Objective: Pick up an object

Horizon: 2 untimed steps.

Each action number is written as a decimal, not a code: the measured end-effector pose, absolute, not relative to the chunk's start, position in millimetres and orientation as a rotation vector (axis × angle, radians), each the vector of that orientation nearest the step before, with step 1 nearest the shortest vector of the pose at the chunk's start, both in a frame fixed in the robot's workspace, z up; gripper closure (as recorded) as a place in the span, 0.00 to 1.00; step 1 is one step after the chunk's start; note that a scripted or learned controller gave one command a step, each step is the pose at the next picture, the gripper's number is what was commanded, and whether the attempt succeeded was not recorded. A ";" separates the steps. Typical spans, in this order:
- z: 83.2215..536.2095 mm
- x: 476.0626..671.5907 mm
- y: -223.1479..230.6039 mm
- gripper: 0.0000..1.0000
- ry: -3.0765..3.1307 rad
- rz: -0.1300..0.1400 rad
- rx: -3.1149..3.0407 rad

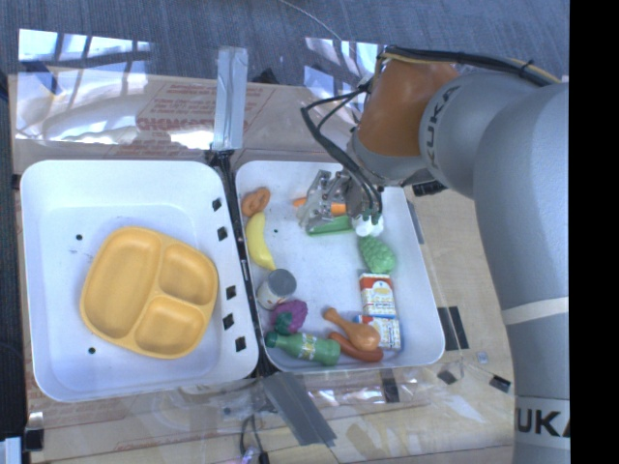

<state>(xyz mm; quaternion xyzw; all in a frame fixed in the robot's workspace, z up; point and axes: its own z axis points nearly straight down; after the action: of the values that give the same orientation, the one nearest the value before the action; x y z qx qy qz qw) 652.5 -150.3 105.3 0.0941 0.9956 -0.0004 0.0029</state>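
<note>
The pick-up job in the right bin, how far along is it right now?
Done: the arm has reached into the right bin, with the gripper low at its far end, over a small green and orange piece. In hand: nothing visibly lifted; whether anything is gripped cannot be told. Left: grasping and raising something. The banana, the carton and the green bottle lie in the bin.

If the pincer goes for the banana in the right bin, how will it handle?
The banana looks like a smooth plastic toy, so probably light, stiff and a bit slippery. Its curve may let it pivot or rock when nudged. It lies close to the bin's left wall, which could crowd a finger on that side.
</note>
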 end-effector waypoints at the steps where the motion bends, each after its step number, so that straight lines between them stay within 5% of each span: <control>1: 186.8 629.1 -106.1 1.00 3.107 0.000 0.383; 2: 251.1 520.7 -76.7 1.00 3.084 0.000 0.556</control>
<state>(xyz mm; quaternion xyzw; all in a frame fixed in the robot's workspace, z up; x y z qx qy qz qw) 520.7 -76.7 251.1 0.1774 0.9841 0.0001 0.0039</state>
